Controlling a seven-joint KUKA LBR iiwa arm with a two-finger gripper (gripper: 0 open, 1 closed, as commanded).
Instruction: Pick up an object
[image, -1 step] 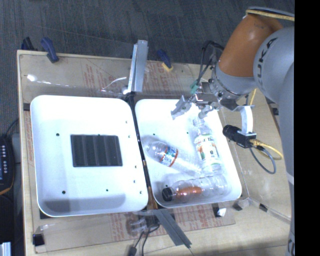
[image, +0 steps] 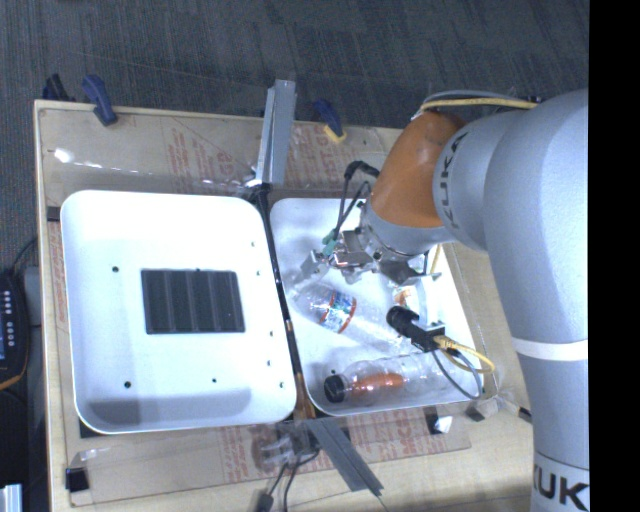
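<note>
The gripper is hanging over the right bin, and it should be going straight down onto the small bottle.

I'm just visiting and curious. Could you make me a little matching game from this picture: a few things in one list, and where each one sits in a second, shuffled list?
Things:
1. dark panel
2. clear bottle
3. gripper
4. blue clamp

Places:
A. upper part of the right bin
B. middle of the left bin
C. bench's far left corner, outside the bins
D. lying along the right bin's near edge

Pairs: 1-B, 2-D, 3-A, 4-C
</note>
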